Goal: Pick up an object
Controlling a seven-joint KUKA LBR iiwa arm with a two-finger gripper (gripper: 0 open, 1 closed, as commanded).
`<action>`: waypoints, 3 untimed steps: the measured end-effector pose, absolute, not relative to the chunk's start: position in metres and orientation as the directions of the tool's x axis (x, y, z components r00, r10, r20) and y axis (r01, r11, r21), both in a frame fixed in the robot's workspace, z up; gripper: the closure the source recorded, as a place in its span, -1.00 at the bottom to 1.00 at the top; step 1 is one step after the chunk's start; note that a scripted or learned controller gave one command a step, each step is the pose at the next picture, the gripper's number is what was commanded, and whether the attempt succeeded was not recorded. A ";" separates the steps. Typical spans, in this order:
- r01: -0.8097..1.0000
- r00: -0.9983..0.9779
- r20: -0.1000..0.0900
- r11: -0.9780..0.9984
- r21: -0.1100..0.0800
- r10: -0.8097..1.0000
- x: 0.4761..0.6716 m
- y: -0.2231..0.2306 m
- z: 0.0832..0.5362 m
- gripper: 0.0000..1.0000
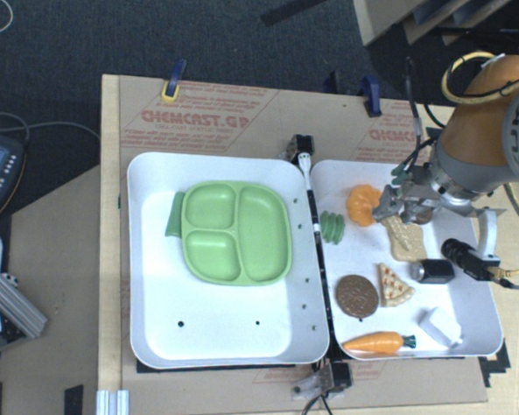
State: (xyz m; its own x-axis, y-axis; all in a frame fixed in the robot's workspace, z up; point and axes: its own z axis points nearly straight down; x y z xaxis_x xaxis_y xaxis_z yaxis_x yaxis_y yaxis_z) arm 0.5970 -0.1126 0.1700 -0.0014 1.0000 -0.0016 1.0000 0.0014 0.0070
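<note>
Over the right bin (485, 313), the gripper (398, 205) hovered beside an orange (362, 205); its grip couldn't be told, nothing visibly lifted yet.

The brown board (248, 114) under the two bins carries red printed lettering along its far edge. Above the left bin (143, 239) it reads "CHEMCAST GP", with a line of smaller red print over it that is too fine to make out. Above the right bin (489, 326) the same red wording begins again, but the arm (484, 119) covers most of it.
</note>
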 end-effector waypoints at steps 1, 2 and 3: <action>1.000 -0.001 -0.002 0.001 0.007 1.000 0.598 -0.113 0.224 1.00; 1.000 -0.003 0.003 0.003 -0.004 1.000 0.561 -0.070 0.216 1.00; 1.000 0.000 -0.001 0.000 0.003 1.000 0.558 -0.076 0.233 1.00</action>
State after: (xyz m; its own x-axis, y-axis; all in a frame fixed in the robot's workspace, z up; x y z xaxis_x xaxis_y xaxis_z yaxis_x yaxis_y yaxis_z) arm 0.5580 -0.0757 0.2327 0.0003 1.0000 -0.0007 1.0000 -0.0003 0.0035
